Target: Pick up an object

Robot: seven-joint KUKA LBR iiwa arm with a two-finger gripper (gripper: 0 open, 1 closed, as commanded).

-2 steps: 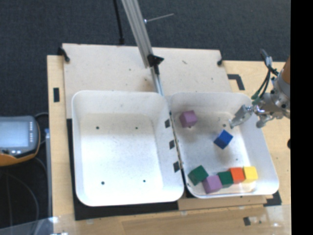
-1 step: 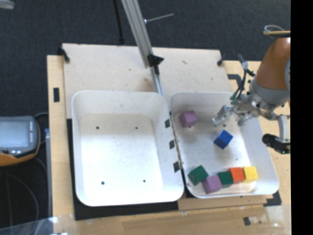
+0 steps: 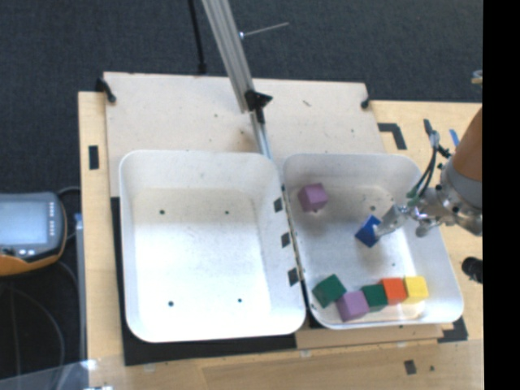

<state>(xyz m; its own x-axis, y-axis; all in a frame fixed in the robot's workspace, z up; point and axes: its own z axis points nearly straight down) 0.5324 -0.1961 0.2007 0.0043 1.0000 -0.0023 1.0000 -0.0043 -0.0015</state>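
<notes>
A blue cube [image 3: 368, 232] is seen in the right bin [image 3: 351, 167], tilted on an edge and gripped at its right side between the narrowed fingers of the tool [image 3: 393, 218], which reaches in from the right. A purple cube [image 3: 313, 196] lies apart, near the bin's upper left. Along the front wall a dark green cube [image 3: 329, 289], a second purple cube [image 3: 353, 305], a green cube [image 3: 374, 296], an orange cube [image 3: 395, 289] and a yellow cube [image 3: 416, 288] are lined up. The left bin [image 3: 130, 169] adjoins on the surface [image 3: 195, 112].
</notes>
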